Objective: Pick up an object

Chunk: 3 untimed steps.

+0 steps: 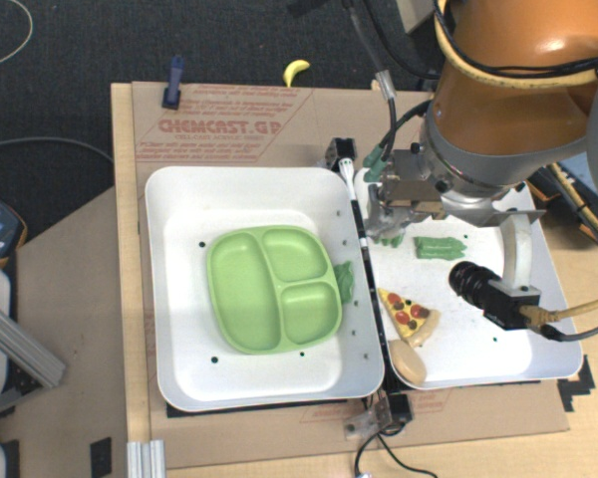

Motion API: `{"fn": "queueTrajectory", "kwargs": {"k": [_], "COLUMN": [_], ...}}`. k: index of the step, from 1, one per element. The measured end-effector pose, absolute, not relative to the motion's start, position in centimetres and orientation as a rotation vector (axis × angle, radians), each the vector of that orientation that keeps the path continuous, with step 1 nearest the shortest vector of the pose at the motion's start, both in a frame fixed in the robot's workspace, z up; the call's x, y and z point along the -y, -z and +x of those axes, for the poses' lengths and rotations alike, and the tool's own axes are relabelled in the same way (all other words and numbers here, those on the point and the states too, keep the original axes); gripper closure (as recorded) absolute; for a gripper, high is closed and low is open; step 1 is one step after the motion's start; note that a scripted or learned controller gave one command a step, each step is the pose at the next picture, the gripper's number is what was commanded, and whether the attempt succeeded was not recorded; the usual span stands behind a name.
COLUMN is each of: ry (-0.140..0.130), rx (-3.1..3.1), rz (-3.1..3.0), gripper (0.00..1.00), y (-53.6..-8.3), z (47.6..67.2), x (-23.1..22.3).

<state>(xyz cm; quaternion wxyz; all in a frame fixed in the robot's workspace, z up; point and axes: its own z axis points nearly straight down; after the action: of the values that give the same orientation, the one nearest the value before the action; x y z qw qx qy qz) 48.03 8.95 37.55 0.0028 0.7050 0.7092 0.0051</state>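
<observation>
A pizza slice toy [409, 315] lies near the front left of the right bin [538, 361], with a tan rounded piece [410, 363] just in front of it. A green flat piece [440, 248] lies further back in that bin. My gripper [387, 229] hangs low at the right bin's left wall, just left of the green piece and behind the pizza slice. Nothing is seen between its fingers. The big orange and grey arm hides the back of the right bin.
The left bin [179, 347] holds a green divided plate [274, 289] at its middle. A small green item [344, 280] sits by that bin's right wall. On the cardboard behind lie a blue clip [172, 82] and a yellow banana toy [295, 71].
</observation>
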Motion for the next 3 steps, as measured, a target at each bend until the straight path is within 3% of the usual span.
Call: {"fn": "queueTrajectory", "kwargs": {"k": [1,2,3], "ry": [-0.017,0.014,-0.003], "rx": [-2.233,-2.218,-2.221], "rz": [2.207,2.231,2.220], "gripper": [1.00,1.00,1.00], "y": [-44.3,-37.4,-38.8], "z": [47.9,47.9,48.0], "x": [-18.1,-13.1,-13.4]}}
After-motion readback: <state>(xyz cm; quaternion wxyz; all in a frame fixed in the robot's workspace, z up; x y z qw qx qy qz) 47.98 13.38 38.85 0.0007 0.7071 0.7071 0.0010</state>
